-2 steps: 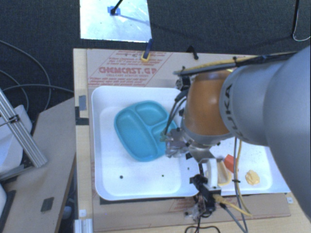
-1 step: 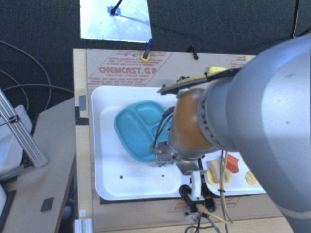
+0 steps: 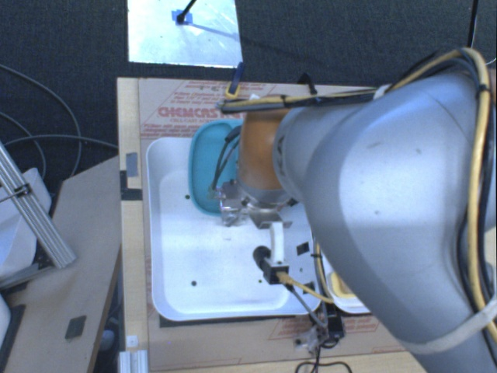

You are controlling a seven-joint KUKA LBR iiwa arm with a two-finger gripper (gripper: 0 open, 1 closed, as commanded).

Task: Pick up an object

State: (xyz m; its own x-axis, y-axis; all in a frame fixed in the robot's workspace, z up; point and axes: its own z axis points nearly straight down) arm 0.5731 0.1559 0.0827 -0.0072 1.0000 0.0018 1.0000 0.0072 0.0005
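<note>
The teal dish [image 3: 205, 169] lies in the white bin [image 3: 159, 239], right at the gripper [image 3: 232, 207], toward the far left of it as the camera looks. Its long axis runs from the bin's far wall toward the gripper, and its near end sits under or just beside the tool's tip. Whether the two are touching cannot be told, because the wrist and its orange band cover the dish's right half. Whether the gripper is released or clenched cannot be told either, and nothing is seen held in it.

My judgement is that the pick depends on this small offset: the dish's bulk is away from the gripper on the far-left side, so a straight descent would most likely meet only its near rim.

The bin floor on the gripper's near side holds nothing but a few dark specks [image 3: 194, 284]. Printed cardboard [image 3: 186, 112] lies beyond the dish. The main obstruction is the bin's far wall, close behind the dish
</note>
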